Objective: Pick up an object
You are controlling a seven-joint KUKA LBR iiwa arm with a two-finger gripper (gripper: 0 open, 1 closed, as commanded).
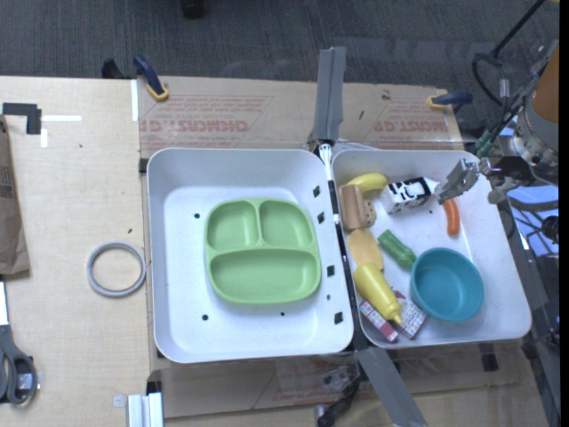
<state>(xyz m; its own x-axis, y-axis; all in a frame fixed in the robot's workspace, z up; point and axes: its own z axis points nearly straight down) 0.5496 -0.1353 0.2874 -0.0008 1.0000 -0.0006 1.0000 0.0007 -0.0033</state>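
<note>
The tool (461, 178) hovered over the right bin (511, 265), finger state unclear, just above a small, slim orange carrot-like piece (452, 217) lying lengthwise on the white floor.

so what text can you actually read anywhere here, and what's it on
Red print on the cardboard under the bins: upside down and mirrored, blurred; no word can be made out for sure.
Red print on the cardboard's right part: same, unreadable.
Packet in the right bin: print too small to read.
</note>
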